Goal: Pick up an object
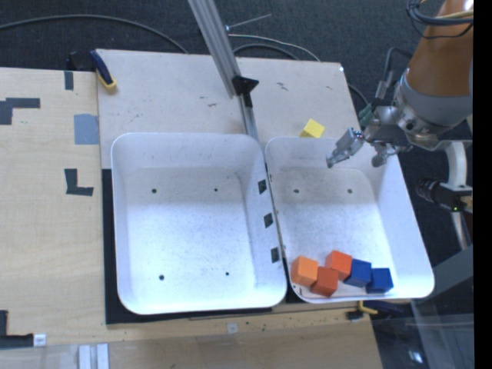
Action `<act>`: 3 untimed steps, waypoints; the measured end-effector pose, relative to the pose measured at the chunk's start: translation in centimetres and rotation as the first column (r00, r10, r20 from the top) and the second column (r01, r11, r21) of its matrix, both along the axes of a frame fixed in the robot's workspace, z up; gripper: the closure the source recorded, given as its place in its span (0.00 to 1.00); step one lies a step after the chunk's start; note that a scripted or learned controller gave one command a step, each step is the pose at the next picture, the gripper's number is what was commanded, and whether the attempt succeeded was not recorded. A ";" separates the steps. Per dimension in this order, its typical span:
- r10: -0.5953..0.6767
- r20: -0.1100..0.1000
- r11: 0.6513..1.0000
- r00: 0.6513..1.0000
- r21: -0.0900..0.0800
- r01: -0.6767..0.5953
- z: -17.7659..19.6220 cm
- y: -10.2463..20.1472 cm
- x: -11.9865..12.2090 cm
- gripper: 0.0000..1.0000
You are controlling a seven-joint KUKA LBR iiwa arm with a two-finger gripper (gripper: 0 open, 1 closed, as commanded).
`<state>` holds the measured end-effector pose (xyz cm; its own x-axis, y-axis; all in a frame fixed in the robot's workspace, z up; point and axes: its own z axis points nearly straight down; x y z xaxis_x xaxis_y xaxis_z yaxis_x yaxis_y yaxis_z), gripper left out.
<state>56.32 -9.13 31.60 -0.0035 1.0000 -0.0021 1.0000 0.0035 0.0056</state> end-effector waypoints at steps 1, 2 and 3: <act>-0.005 -0.014 1.000 1.000 0.001 0.005 -12.1 -4.8 3.9 0.00; -0.003 -0.006 1.000 1.000 0.001 0.003 -10.0 -5.5 3.6 0.00; -0.001 -0.014 1.000 1.000 0.003 0.001 -16.9 -4.7 3.8 0.00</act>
